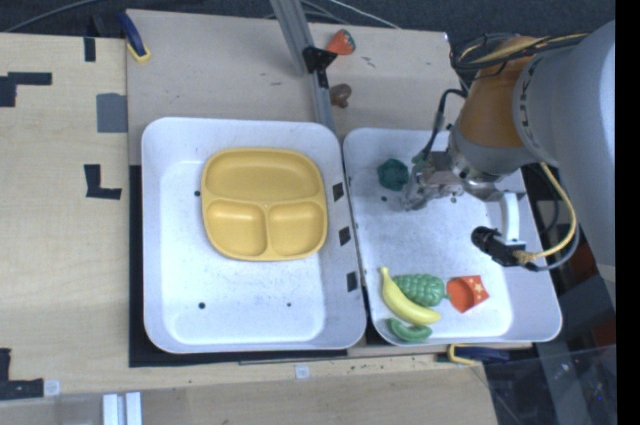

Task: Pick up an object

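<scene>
Sitting at the near edge of the right bin [530,313] are a banana [405,301], a green bumpy toy [420,288] and a red toy [466,293]. Farther back, a dark green ball [392,174] lies just left of the gripper [415,198]. How wide the gripper is, I cannot tell.

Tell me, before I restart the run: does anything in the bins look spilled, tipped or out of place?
Nothing stands out. The yellow divided plate lies flat in the left bin. In the right bin, the banana, green pieces and a red piece cluster at the near edge; a dark green item sits beside the pincer.
</scene>
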